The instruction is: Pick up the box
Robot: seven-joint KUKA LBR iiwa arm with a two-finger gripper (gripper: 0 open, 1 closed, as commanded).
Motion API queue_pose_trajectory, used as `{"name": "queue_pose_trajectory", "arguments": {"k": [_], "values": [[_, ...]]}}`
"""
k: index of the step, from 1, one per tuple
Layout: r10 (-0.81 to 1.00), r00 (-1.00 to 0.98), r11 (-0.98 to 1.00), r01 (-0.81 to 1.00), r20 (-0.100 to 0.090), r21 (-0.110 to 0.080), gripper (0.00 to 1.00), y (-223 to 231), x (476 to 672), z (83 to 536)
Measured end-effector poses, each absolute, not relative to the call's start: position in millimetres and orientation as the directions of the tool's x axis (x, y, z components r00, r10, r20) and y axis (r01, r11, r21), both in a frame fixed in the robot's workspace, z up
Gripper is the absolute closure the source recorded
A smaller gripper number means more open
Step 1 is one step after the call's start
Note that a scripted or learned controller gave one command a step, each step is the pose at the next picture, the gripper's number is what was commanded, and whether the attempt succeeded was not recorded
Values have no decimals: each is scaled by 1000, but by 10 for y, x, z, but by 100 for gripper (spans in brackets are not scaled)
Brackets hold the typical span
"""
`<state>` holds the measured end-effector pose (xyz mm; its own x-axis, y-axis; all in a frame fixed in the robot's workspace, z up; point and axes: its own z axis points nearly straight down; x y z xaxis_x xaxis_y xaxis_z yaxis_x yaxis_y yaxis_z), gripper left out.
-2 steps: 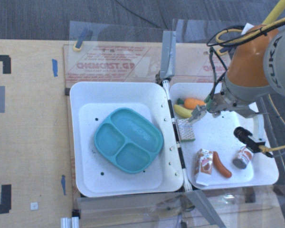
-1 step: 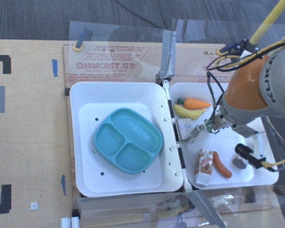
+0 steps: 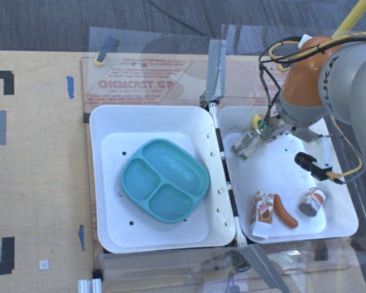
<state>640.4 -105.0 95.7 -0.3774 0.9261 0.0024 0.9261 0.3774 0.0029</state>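
We see a pale wooden bench (image 3: 36,163) (marked with black tape (image 3: 1,83) and blue tape (image 3: 70,87) pieces) beneath dark grey carpet (image 3: 110,5), with a clear acrylic sheet (image 3: 140,81) lying flat.

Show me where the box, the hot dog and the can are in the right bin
box (image 3: 262,212), camera view, middle of its printed top face.
hot dog (image 3: 285,212), camera view, middle of its length.
can (image 3: 312,201), camera view, its side wall.

Bright, even overhead light; soft shadows, perhaps slight blur, mild glare on plastic.
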Motion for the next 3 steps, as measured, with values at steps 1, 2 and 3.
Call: {"name": "queue_pose_trajectory", "arguments": {"k": [1, 2, 3], "values": [[792, -610, 610, 792, 1, -1, 0, -1462, 6078, 1291], [732, -681, 681, 732, 5, -15, 0, -1195, 6399, 967], [695, -719, 719, 694, 24, -42, 0, -1188, 6517, 951]]}}
